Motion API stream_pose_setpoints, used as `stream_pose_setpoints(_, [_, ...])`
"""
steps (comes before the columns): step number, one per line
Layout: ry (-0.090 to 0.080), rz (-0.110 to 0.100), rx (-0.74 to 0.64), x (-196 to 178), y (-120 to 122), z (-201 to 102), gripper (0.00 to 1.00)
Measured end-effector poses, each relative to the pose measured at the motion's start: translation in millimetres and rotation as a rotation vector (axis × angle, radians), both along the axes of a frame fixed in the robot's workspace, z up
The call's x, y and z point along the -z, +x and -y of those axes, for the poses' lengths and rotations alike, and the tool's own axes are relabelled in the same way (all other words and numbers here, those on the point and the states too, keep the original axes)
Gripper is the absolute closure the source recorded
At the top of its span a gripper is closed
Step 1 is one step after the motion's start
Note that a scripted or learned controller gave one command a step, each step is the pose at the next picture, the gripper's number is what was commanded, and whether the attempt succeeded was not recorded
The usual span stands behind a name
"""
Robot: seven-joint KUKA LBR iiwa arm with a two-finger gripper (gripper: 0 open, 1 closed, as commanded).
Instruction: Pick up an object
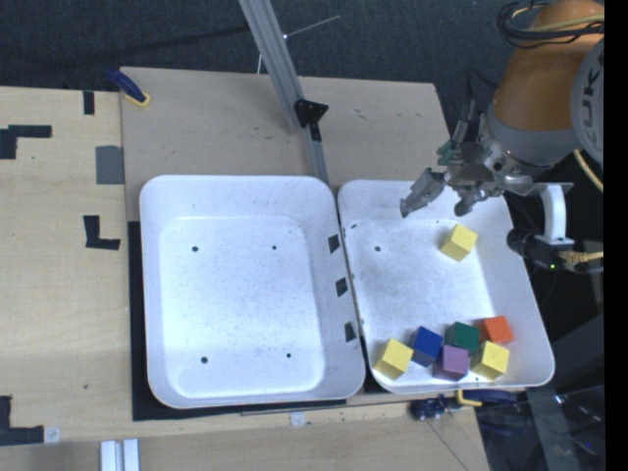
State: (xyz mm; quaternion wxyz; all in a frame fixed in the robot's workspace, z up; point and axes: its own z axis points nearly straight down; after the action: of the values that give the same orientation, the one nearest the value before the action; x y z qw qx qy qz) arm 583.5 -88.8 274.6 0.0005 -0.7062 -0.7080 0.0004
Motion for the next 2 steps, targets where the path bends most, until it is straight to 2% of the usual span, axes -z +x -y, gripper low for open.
stream_pose_setpoints(1, [0.0, 0.0, 0.0, 0.0, 0.0, 0.2, 0.0])
stream_pose_setpoints(2, [-0.001, -0.005, 0.001, 43.6, -2.8, -1.2, 0.0])
